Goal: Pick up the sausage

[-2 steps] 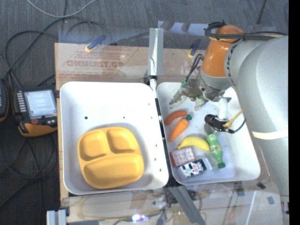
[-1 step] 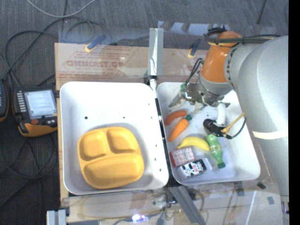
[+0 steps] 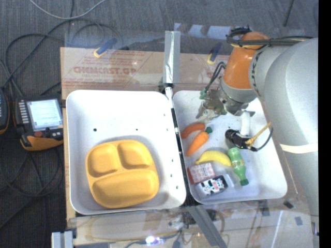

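Where the grey arm (image 3: 289,87) reaches in from the right, its gripper (image 3: 209,106) hangs over the far left part of the right bin (image 3: 269,187), just below the orange band (image 3: 240,71). Whether the gripper is spread or closed cannot be told from this angle, as its tip reads only as a small dark shape against the white floor.

The sausage (image 3: 192,129), a short reddish-orange piece, lies on the floor of that bin just beside its left wall. It slants up to the right in the view, and is near the gripper but apart from it. Just in front of it lies a carrot (image 3: 198,143) at much the same slant, its green top towards the gripper; whether the two touch cannot be told. Nearer the camera is a yellow banana (image 3: 213,157), with a green bottle (image 3: 238,167) just beside its right end. In front of the banana lies a red packet (image 3: 199,173) with pale print too small to read. Beside the packet is a black-and-white carton (image 3: 213,185) whose markings are also illegible.

The left bin (image 3: 77,138) holds a yellow plate (image 3: 123,172) with three compartments, set towards the near side.

Behind both bins a brown board (image 3: 119,68) carries faint red lettering that seems to begin "CHEMCAST"; the rest is unreadable. On the carpet to the left of the bench lies a handheld control unit (image 3: 39,115) with a lit screen, its text too small to make out.
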### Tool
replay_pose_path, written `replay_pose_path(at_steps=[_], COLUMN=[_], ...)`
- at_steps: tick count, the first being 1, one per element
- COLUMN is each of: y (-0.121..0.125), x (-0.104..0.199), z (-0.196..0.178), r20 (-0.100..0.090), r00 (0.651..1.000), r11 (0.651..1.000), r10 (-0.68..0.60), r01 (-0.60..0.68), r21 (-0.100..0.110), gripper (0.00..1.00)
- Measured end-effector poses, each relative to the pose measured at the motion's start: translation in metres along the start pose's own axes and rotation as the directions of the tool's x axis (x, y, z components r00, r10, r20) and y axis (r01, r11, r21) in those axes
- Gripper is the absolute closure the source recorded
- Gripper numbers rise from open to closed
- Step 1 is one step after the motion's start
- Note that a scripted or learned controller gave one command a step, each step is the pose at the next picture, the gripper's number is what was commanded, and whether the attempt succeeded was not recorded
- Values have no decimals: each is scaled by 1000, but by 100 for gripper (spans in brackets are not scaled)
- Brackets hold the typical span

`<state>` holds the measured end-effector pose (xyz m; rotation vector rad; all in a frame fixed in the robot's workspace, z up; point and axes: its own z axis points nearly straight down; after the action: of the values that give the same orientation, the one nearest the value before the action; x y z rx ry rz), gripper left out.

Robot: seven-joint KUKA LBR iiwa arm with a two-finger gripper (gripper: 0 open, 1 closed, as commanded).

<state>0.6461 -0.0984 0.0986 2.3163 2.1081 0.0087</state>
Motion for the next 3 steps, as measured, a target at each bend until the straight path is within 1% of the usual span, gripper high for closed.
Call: replay_pose_path(at_steps=[1, 2, 3], y=[0, 23, 5], x=[0, 4, 0], z=[0, 9, 9], r20=[0, 2, -3], r00=[1000, 944, 971], r11=[1000, 944, 971], r10=[0, -329, -239], r01=[0, 329, 239], r21=[0, 5, -4], gripper=[0, 0, 0])
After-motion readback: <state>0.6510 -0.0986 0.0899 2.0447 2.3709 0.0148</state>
